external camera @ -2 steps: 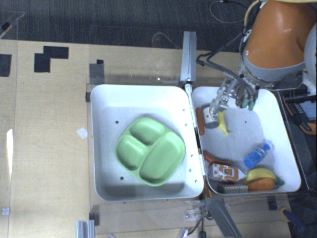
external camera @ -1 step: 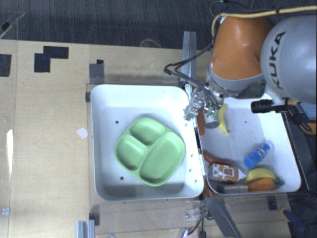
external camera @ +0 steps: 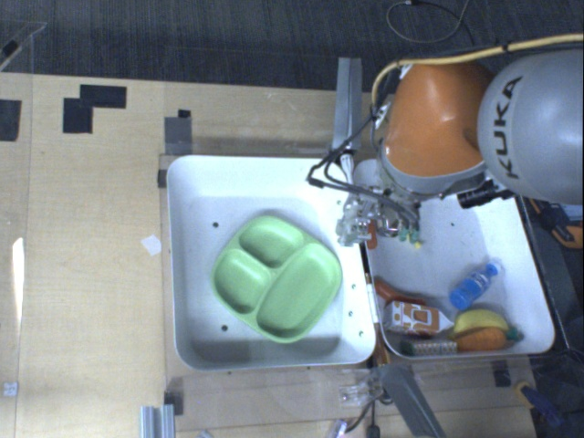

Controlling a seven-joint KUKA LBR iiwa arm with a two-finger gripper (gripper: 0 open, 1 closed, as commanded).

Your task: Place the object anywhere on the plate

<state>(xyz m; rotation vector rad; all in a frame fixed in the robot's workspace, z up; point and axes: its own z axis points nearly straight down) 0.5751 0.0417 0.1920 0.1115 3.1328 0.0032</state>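
A light green plate with three compartments lies in the left bin, towards its right side. My gripper hangs under the orange wrist band over the wall between the two bins, just above and right of the plate's top right edge. Small metal and coloured parts show at its tip, too small to make out. Several loose objects lie in the right bin: a blue bottle, a yellow banana, an orange fruit and a brown and white packet.
The loose objects crowd the right bin's near edge, with a red item beside the packet. The large grey arm covers the right bin's far half. Cables run from the wrist across the bins' shared wall.
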